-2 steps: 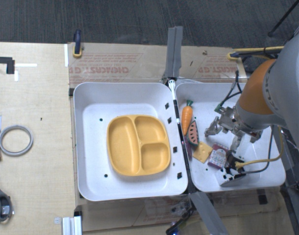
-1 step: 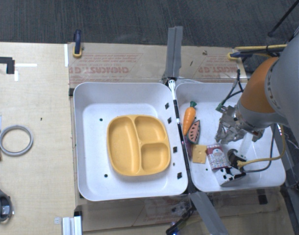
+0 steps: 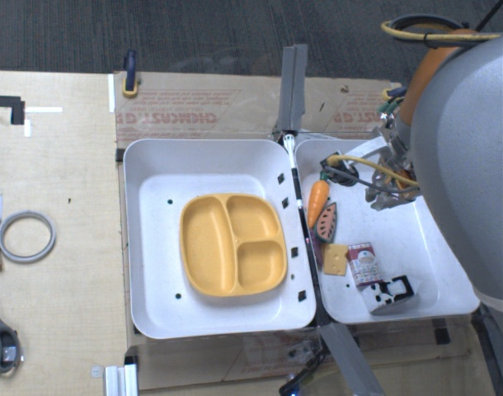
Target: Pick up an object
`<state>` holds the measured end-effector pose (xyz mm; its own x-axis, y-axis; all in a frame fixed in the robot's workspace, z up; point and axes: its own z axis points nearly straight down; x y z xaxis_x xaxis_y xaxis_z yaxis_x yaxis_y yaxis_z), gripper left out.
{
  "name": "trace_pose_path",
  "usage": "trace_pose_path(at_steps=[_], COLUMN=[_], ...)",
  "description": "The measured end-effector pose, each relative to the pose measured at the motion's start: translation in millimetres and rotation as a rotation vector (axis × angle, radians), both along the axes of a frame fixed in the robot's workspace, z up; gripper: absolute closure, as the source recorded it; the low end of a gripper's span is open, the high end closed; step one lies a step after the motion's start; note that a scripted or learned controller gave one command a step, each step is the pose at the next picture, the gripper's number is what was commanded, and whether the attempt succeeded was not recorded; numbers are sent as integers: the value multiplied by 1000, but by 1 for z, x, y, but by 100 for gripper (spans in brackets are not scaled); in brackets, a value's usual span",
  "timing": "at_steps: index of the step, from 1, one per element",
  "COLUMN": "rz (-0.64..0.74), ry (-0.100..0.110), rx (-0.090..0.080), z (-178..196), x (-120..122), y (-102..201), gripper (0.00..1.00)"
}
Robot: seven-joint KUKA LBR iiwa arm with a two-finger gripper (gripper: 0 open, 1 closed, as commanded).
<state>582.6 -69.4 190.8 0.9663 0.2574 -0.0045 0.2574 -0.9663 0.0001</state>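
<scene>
1. Two white bins are sitting side by side on the bench: the left bin (image 3: 144, 246) is carrying a yellow divided plate (image 3: 232, 243), and the right bin (image 3: 433, 246) is holding several small objects.
2. Reaching in from the right, the grey arm (image 3: 470, 147) is looming over the right bin's far right part, with its orange band (image 3: 433, 64) showing near the top.
3. Hanging over the upper right area of the right bin, the gripper (image 3: 389, 190) is pointing towards the bin's middle (yellow cable is looping just beside it).
4. Whether its fingers are spread or closed is not something I can tell, since the wrist hardware and cable are cluttering that spot; no object is visibly sitting between them.
5. Lying along the right bin's left wall, the toy carrot (image 3: 317, 200) is sitting to the left of the gripper, clearly apart from it.
6. Just below the carrot, the watermelon slice (image 3: 326, 222) is resting, touching or nearly touching the carrot's lower end.
7. Nearer the bin's front, the yellow cheese piece (image 3: 336, 260) is lying beside the small red-and-white box (image 3: 364, 265), with a black-and-white object (image 3: 391, 292) sitting below that box.
8. Out on the bench at the far left, a grey ring (image 3: 25, 236) is lying well away from both bins.
</scene>
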Motion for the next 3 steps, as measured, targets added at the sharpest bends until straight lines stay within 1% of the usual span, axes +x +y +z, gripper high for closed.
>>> trace_pose_path(at_steps=[1,2,3], rz=[-50,64,65], ry=[-2,3,2], rx=[0,-1,0], z=[176,13,13], x=[5,31,31], y=[83,72,73], gripper=[100,100,0])
